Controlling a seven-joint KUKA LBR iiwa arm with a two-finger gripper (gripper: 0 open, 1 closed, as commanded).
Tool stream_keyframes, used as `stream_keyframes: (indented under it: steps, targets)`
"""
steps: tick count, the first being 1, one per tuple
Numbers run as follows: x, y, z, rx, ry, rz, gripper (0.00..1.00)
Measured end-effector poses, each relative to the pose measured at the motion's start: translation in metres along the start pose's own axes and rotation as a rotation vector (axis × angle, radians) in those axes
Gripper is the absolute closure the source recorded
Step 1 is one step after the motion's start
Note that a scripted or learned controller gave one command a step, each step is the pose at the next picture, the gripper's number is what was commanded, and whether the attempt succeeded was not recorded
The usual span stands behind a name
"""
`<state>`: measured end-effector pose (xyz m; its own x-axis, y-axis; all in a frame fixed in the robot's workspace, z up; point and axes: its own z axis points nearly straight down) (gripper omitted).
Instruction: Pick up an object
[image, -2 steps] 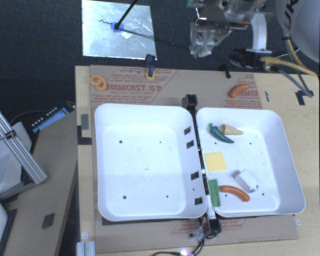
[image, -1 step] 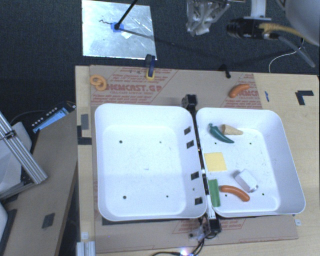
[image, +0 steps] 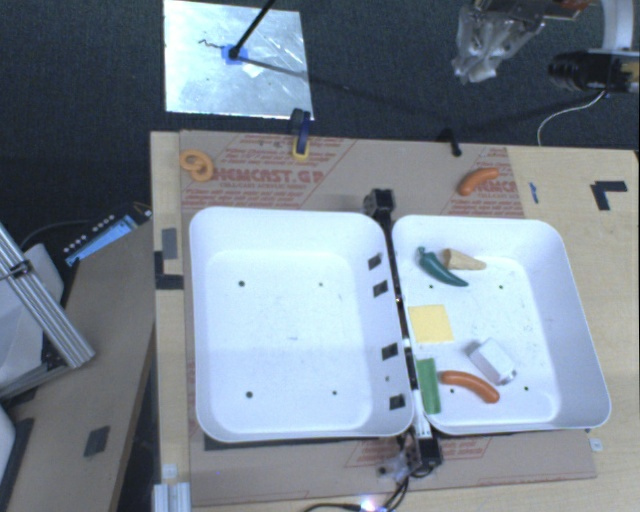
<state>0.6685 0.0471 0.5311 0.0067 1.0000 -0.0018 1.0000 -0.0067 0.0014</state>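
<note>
The right bin (image: 560, 300) holds several small objects: a green chili pepper (image: 438, 266) touching a tan cone-shaped piece (image: 465, 262), a flat yellow square (image: 431, 323), a white block (image: 493, 360), an orange sausage (image: 469, 386) and a green stick (image: 428, 385) at the bin's left wall. My gripper (image: 478, 62) hangs high at the top of the view, beyond the bench's far edge and well away from the bins, with nothing seen between its fingers.
The left bin (image: 290, 320) stands beside the right one. On the bench board behind the bins lie an orange sausage (image: 478, 181), a tan ring (image: 196, 164) and a yellow-blue clamp (image: 299, 135). A silver sheet (image: 235, 60) lies at the back left.
</note>
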Motion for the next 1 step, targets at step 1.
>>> stream_keyframes:
  steps: [1]
  targets:
    - [-0.1514,-0.0122,0.0139,0.0,-0.004,0.007,1.0]
